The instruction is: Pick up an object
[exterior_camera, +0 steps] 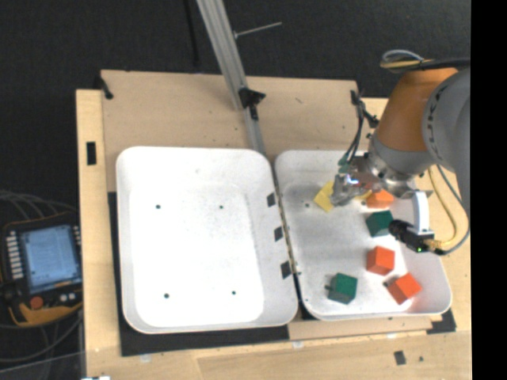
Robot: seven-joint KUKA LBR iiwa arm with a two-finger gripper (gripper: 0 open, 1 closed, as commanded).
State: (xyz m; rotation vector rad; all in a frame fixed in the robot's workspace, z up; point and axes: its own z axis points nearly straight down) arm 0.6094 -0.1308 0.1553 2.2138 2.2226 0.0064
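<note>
The arm's two-finger gripper (343, 190) hung over a small yellow block (324, 198) in the right-hand white bin (317, 291); its opening could not be told. The block looked light, rigid, best pinched across flat sides.

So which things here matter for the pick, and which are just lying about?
Job in hand:
- hand, down at the yellow block
- right bin

Lying about:
- two green blocks
- orange blocks
- left bin
- handheld screen unit
</note>
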